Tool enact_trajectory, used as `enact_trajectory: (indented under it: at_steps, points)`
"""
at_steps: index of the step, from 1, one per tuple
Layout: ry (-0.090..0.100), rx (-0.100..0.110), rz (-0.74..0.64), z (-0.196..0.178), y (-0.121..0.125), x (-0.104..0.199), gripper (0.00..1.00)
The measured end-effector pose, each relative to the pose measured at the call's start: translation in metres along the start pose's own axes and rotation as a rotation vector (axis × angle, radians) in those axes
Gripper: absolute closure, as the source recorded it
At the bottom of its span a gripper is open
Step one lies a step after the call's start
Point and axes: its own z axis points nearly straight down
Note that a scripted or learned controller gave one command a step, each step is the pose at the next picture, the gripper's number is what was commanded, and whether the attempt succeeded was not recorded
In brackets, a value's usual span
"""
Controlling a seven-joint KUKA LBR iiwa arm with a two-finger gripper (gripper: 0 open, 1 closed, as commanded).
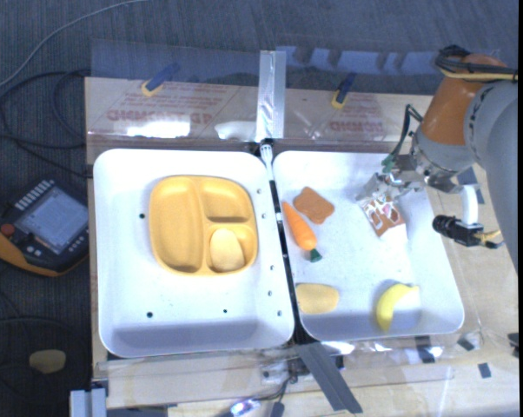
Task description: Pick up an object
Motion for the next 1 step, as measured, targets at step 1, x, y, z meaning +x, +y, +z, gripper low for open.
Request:
enact_trajectory:
  at_steps: [1]
  points:
    - [-0.004, -0.002, 0.127, -0.1013, 0.0262, 0.0662, 1.0]
